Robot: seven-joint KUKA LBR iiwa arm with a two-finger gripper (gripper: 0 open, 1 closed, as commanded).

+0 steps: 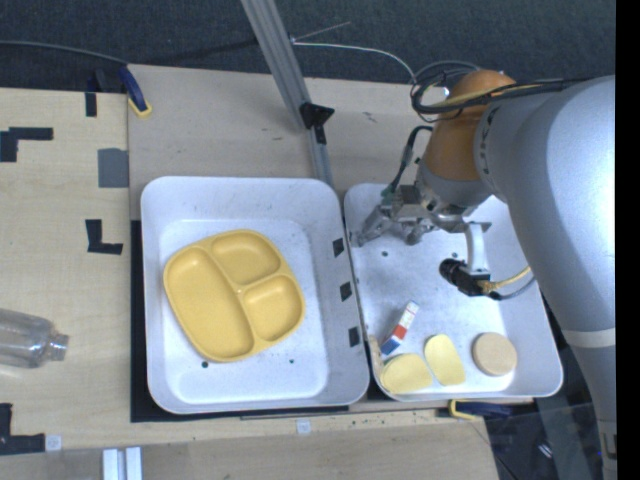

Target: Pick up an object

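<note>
My gripper [390, 234] hangs over the upper left corner of the right bin [520, 313], above bare white floor. Its fingers stand spread apart, open, with nothing between them. Along the bin's front edge, well below the gripper, lie a small white tube with red and blue ends [400, 328], two yellow pieces [405, 373] [446, 359] and a round tan disc [493, 354]. The grey arm with its orange band [460, 138] comes in from the right and hides the bin's right side.
A yellow divided plate [233, 292] lies in the left bin [160, 203]. A metal pole [275, 43] slants down to the bins' back edge. A clear plastic bottle [28, 340] lies on the bench at far left.
</note>
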